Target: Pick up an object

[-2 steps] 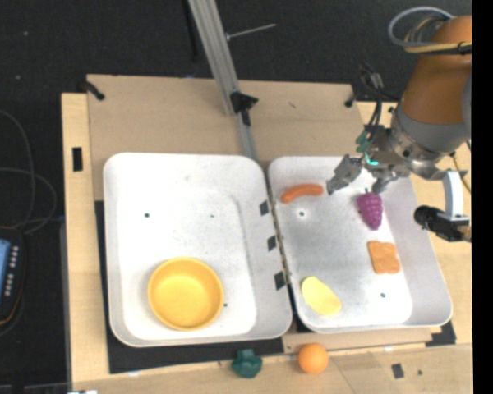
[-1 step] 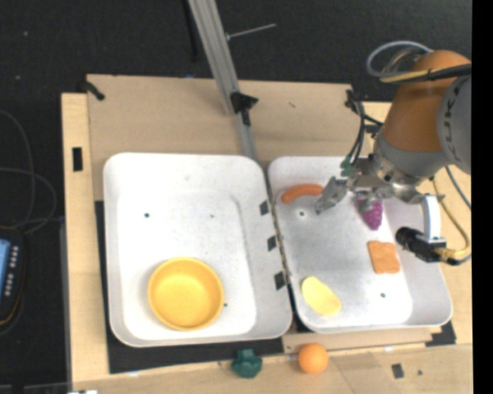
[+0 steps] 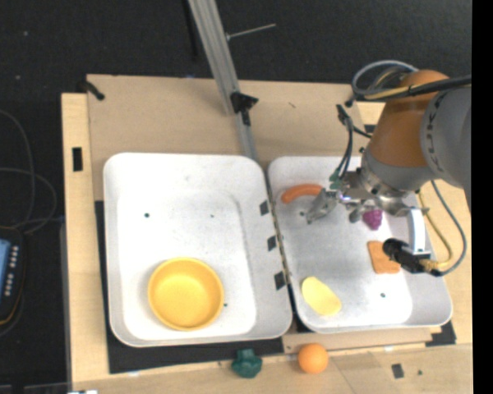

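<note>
Arm (image 3: 403, 138): reaches in from the right over the right bin's far half, orange band above the wrist.
Claw (image 3: 317, 210): hangs low over the right bin near its far left corner; whether its fingers stand wide or narrow cannot be told, and nothing shows between them.
Sausage (image 3: 301, 192): orange-red, lies near the right bin's far left corner, just beside the claw on its far side.
Purple piece (image 3: 372, 217): small, sits under the wrist in the middle of the right bin's far half, partly hidden.
Cracker (image 3: 382, 257): orange square, lies flat toward the right bin's right edge.
Yellow lump (image 3: 320, 295): pale, lies near the right bin's near left corner.
Right bin (image 3: 345, 261): white, shallow, touches the left bin along its left edge.
Left bin (image 3: 189, 195): white, holds the bowl.
Bowl (image 3: 186, 293): yellow, upright, toward the left bin's near edge.
Ball (image 3: 313, 358): orange, on the bench at its near edge, outside the bins.
Green thing (image 3: 246, 364): small, on the bench just left of the ball.
</note>
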